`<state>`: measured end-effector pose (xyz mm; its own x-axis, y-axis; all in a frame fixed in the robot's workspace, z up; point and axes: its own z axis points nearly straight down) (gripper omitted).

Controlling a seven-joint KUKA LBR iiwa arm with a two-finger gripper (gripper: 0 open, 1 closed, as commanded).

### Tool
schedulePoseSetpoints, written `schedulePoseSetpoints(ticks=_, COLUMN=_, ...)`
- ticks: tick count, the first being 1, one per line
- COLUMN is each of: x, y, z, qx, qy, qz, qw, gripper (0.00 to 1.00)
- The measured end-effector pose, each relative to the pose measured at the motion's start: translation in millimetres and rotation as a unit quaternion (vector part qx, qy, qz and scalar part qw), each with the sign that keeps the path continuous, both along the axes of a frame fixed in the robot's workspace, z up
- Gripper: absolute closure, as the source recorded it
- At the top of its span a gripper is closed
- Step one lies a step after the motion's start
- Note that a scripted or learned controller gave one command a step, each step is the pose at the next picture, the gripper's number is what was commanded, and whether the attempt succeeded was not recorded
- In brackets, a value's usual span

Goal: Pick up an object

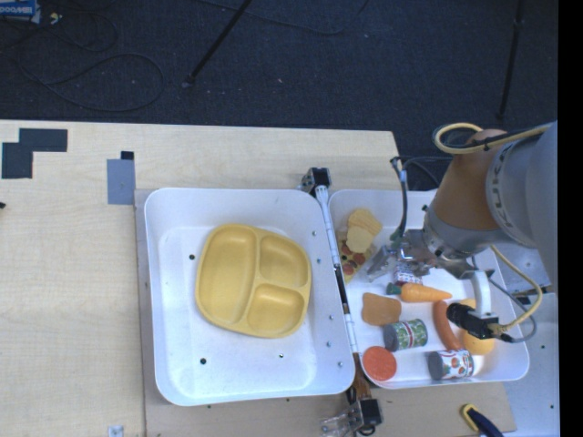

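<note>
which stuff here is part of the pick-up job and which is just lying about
Job: gripper over the right bin; candidates there: carrot, green can, red-labelled can, orange disc, brown piece, yellow pieces.

Lying about: left bin, yellow divided plate, cables on the floor.

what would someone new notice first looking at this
Most likely the yellow divided plate, lying alone in the left bin. Next, the grey arm with its orange band reaching from the right into the right bin, over a clutter of small toy foods such as an orange carrot, two small cans and a red disc.
</note>
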<state>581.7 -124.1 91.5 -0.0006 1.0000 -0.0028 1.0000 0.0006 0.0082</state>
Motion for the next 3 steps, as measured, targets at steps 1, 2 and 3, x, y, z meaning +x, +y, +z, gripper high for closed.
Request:
schedulePoseSetpoints(ticks=1, x=-78.5, y=-24.1, z=23.7, qx=0.0020, qy=0.006, qz=-0.001, qw=1.0000, gripper=0.00)
schedulePoseSetpoints(ticks=2, x=-100.3, y=-44.6, z=3.1, qx=-0.0073, qy=-0.007, qz=-0.003, qw=0.9999, gripper=0.00)
schedulePoseSetpoints(ticks=3, x=-103.6, y=-38.0, z=7.0, qx=0.0029, qy=0.003, qz=-0.004, qw=1.0000, gripper=1.00)
